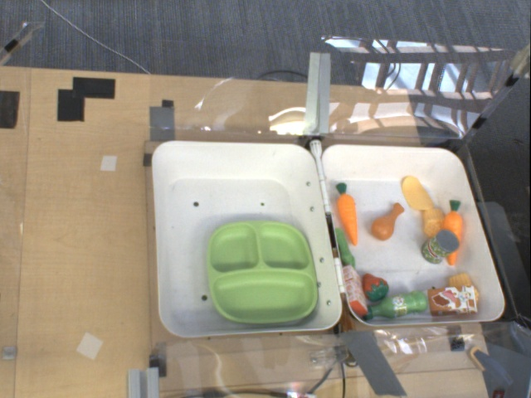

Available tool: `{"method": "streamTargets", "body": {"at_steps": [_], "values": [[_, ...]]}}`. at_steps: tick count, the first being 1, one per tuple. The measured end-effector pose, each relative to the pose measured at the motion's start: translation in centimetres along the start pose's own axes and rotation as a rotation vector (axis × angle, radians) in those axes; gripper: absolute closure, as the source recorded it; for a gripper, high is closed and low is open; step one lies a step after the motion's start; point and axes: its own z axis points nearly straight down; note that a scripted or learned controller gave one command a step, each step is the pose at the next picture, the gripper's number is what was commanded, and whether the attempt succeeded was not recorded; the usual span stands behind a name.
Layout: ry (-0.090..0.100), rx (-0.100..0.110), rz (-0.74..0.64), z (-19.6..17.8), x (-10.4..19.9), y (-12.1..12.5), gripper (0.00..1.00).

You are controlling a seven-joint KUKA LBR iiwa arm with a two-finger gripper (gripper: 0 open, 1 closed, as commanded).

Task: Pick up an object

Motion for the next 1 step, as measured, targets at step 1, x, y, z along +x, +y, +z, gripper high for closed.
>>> {"method": "streamTargets", "body": {"at_steps": [1], "values": [[0.002, 0.0, 0.006, 0.07, 0.96, -0.41, 1.0]]}}
